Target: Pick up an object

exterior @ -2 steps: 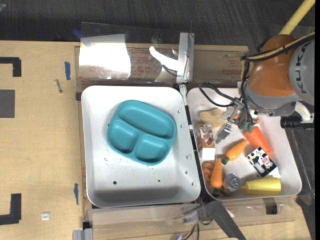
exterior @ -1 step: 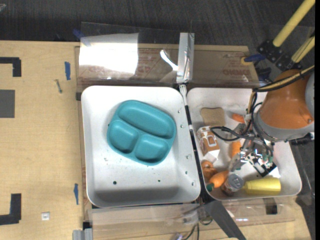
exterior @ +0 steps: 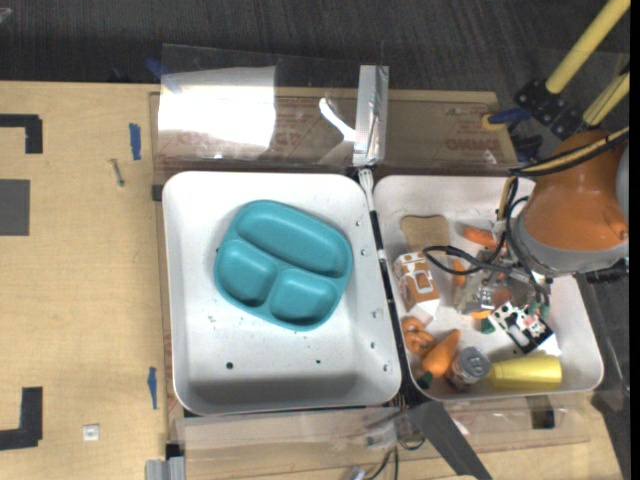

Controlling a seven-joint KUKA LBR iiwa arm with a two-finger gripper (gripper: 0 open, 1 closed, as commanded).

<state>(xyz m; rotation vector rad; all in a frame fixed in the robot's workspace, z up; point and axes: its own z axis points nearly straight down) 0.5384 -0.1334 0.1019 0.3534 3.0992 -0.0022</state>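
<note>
the gripper [exterior: 497, 290] is lowered into the right bin [exterior: 590, 368] among the toys, beside a yellow bottle [exterior: 525, 371] and carrot [exterior: 436, 353]. whether anything is grasped cannot be told; nothing is seen lifted, so the pick is judged unfinished.

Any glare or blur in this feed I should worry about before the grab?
Camera view: strong glare on the clear panel behind the left bin; the teal tray is sharp and evenly lit; the gripper and clutter in the right bin look soft and shadowed.
</note>
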